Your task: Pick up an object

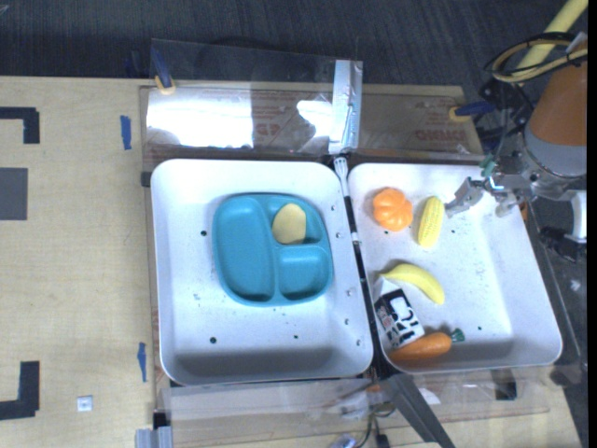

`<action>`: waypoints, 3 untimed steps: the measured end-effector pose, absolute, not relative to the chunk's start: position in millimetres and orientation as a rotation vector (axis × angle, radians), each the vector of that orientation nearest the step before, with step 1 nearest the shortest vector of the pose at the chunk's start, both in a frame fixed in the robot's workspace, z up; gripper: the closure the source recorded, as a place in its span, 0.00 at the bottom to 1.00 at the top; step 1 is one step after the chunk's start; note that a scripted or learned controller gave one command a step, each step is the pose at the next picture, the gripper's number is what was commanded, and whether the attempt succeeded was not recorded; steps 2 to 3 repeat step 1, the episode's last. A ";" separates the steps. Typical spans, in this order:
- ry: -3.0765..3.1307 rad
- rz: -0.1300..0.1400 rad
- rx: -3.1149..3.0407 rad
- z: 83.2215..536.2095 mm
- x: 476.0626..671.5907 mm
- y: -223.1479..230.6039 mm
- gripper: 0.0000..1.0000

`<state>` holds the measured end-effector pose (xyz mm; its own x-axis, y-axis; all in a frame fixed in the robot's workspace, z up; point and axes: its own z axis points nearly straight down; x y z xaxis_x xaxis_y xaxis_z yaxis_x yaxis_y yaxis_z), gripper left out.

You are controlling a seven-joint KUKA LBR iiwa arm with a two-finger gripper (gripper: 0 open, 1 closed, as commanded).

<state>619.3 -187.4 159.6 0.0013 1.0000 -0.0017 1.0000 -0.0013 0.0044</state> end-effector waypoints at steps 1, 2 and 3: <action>2.172 0.003 2.265 192.2 668.6 -197.2 0.00; 2.172 0.003 2.265 192.2 668.6 -197.2 0.00; 2.172 0.003 2.265 192.2 668.6 -197.2 0.00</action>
